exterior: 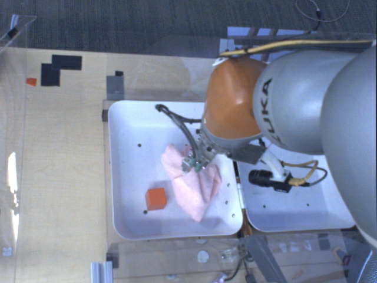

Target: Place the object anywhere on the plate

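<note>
Pincer (193,165) on pink cloth (191,184) (finger state unclear); orange block (156,198) alongside, left bin (126,158).

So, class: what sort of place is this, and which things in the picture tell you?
Probably a robotics lab or test bench. A large KUKA arm reaches over two shallow white bins set on a wooden bench, one holding an orange block and a pink cloth; cables trail nearby.

Big grey arm (318,111) sweeps in from the right, orange band bulging above the wrist. Gripper (193,165) points down low, tip partly hidden beneath the wrist.
</note>
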Controlling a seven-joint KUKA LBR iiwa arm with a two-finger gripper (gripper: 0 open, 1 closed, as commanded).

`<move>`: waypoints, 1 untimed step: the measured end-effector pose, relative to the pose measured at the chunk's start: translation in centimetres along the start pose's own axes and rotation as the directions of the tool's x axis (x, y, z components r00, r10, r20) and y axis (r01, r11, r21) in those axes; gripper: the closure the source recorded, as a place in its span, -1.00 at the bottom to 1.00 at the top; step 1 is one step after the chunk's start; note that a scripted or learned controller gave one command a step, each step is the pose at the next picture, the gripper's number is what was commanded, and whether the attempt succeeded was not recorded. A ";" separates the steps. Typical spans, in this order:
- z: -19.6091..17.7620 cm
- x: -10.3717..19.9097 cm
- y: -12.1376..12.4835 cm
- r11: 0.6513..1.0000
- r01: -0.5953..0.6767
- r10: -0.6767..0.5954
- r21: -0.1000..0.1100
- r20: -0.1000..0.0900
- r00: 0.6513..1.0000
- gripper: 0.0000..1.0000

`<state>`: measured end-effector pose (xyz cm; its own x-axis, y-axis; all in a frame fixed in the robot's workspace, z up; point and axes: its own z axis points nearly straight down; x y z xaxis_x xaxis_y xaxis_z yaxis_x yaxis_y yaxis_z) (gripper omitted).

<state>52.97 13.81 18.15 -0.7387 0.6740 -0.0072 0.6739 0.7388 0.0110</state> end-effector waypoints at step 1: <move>5.9 5.6 1.2 0.999 0.036 -0.036 -0.009 0.014 0.999 1.00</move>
<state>49.68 18.50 12.20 -0.7624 0.6468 -0.0216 0.6465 0.7627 0.0198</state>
